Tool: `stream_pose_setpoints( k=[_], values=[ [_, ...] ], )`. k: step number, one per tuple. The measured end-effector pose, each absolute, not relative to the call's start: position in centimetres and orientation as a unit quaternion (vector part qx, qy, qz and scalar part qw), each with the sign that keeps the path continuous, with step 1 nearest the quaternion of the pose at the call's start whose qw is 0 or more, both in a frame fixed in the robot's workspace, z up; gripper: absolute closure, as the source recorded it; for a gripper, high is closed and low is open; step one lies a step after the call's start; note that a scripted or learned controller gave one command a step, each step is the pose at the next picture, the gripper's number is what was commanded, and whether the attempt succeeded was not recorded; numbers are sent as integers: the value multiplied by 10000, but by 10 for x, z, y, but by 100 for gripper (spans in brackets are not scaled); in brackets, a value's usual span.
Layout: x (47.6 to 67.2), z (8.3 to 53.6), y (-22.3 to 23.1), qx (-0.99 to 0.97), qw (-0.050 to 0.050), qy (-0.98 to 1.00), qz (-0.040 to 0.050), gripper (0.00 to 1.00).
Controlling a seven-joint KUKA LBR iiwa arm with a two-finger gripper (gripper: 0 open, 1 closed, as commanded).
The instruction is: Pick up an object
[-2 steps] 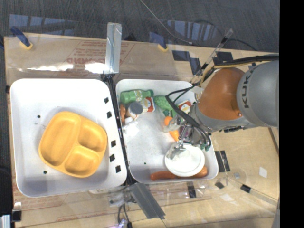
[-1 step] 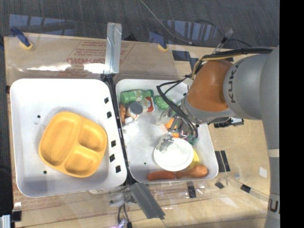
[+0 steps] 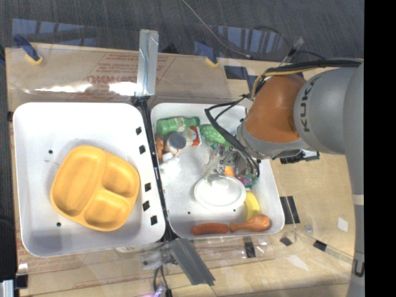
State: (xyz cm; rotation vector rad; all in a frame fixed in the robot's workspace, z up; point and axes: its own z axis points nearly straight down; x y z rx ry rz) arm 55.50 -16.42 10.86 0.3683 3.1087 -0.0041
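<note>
- Gripper (image 3: 224,164) low in right bin (image 3: 185,228), over clutter beside white bowl (image 3: 218,193), likely to grab; open-or-closed state: cannot tell.
- Yellow plate (image 3: 94,186) alone in left bin (image 3: 31,166).

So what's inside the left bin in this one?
The left bin holds one yellow divided tray, lying flat with three compartments and nothing in them. Whatever may lie beneath the tray is covered and can't be seen.
</note>
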Motion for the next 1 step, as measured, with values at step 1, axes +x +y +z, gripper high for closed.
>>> stream_pose_setpoints(
  k=[1],
  values=[
    [611,258,-200,1428,76,9897,-15,100]
  ],
)
